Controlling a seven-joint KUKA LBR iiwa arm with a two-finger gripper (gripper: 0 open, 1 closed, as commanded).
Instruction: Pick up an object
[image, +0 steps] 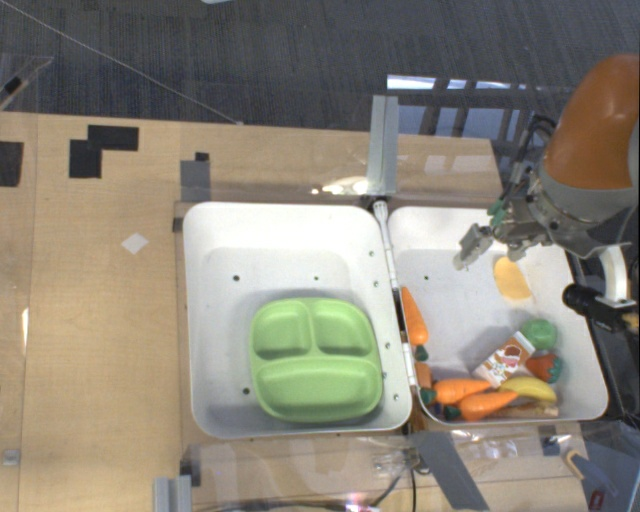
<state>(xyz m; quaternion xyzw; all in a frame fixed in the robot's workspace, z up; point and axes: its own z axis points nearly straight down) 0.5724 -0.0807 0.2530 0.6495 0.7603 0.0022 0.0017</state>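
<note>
Grey pincer (478, 243) hangs over the right bin's (440, 300) bare floor; whether its fingers are spread cannot be told. Just beside it lies one pale orange slice (513, 280), probably light, stiff plastic; grip across its narrow width. Three carrots (462, 389), one banana (528, 389) and one carton (503, 362) crowd the near corner. One green tray (316, 360) occupies the left bin (230, 250).

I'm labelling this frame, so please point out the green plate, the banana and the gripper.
green plate (316, 360): camera view, ridge between its compartments.
banana (531, 388): camera view, middle of its yellow body.
gripper (478, 242): camera view, at its fingertips.
</note>
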